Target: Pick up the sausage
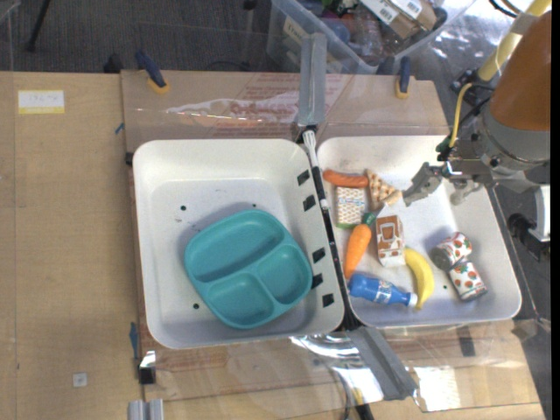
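The grey arm with its orange band (528,68) is cut off by the top and right edges of the view, so its upper links cannot be assessed. The two-finger gripper (433,182) hangs above the right white bin (503,274), near that bin's far right corner, pointing toward the bin's middle. Its 2 dark fingers are blurred; their spread cannot be determined, and nothing is visible between them.

The orange-red sausage (346,179) lies flat near the far left corner of the right bin, beside the divider, apart from the gripper. Just below it sits a small patterned packet (351,206), label illegible. An orange carrot (356,248), a yellow banana (420,276) and a blue bottle (379,291) lie toward the near edge. 2 small printed cans (461,265) rest by the right wall.

The left white bin (144,234) holds 1 teal divided plate (248,269).
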Robot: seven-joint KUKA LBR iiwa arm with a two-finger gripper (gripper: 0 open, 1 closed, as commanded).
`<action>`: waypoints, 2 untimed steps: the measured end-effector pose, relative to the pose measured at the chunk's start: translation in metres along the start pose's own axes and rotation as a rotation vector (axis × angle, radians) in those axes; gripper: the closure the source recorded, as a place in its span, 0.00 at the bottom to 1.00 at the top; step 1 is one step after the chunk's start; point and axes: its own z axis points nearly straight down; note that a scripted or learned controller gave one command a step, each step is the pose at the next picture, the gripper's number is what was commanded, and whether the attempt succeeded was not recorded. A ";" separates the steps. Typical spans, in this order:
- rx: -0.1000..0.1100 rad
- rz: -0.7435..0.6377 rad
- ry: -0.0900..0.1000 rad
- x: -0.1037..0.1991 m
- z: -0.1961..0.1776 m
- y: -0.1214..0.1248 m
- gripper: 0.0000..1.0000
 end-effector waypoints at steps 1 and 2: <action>0.000 -0.059 0.000 0.018 0.074 -0.084 0.00; -0.003 -0.051 -0.001 -0.005 0.164 -0.085 0.00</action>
